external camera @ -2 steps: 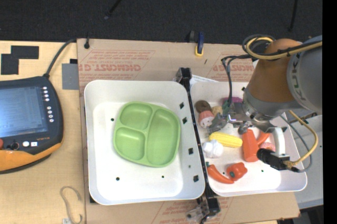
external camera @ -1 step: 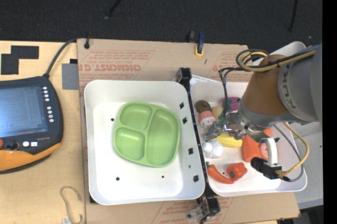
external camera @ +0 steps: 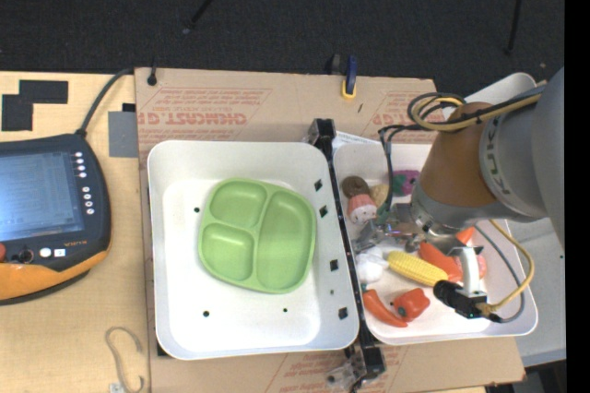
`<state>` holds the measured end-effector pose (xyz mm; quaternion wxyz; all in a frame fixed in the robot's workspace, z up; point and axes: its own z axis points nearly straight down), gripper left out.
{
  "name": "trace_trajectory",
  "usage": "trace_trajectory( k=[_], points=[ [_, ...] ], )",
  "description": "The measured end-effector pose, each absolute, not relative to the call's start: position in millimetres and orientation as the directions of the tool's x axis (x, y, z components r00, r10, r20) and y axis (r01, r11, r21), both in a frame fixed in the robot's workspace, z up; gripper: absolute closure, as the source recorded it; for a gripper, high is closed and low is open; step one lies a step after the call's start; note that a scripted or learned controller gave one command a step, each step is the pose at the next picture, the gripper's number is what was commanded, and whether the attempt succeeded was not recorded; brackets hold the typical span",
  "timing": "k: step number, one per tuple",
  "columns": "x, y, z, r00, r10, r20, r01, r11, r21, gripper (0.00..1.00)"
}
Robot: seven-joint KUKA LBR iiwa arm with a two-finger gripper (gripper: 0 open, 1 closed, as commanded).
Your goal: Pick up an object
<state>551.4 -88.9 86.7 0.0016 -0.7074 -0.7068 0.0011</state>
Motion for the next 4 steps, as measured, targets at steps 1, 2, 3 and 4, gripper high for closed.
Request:
trace_trajectory(
  k=[1,2,3,4],
  points=[
    [550.7,-91.3,97.3,0.01,1.0,0.002,1.0,-0.01,-0.006,1.0],
    [555.5,-89.3,140.8,-0.001,1.0,0.0,1.0,0.001,0.0,1.0],
    [562.1,-99.0,197.4,0.001,1.0,-0.001,1.0,-0.001,0.003,1.0],
    [562.5,-100.4,229.3,0.0,1.0,0.0,1.0,0.0,0.001,1.0]
  ],
)
